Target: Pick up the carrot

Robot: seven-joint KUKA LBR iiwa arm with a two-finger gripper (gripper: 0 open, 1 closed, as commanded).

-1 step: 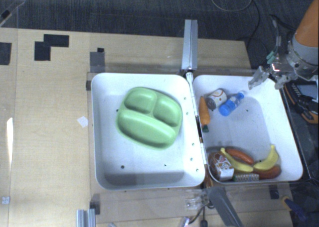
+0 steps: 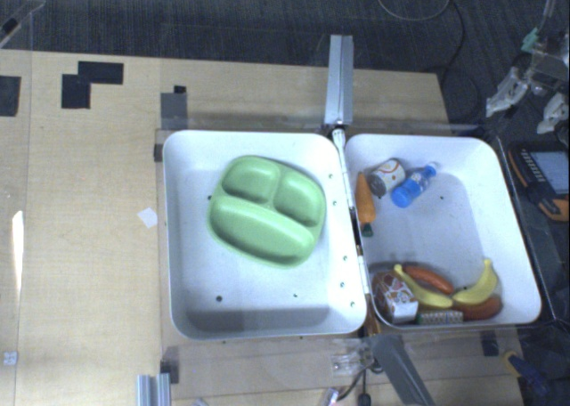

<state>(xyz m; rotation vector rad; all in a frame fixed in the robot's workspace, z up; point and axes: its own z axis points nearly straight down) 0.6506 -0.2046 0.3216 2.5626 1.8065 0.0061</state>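
Claw pale grey-white, angular, several light prongs (small teal patch near top); finer detail blurred.

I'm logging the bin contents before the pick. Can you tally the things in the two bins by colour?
Green: 1, the divided plate
Orange: 1, the carrot
Blue: 1, the bottle
Yellow: 1, the banana
Mixed or unclear: 3, a small can, a packet, a red-orange piece
Total: 7

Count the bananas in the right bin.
1. The yellow banana lies in the right bin, at its near right corner, curving up beside the pile of toy food. Another could be hidden within that pile; the view cannot settle it.
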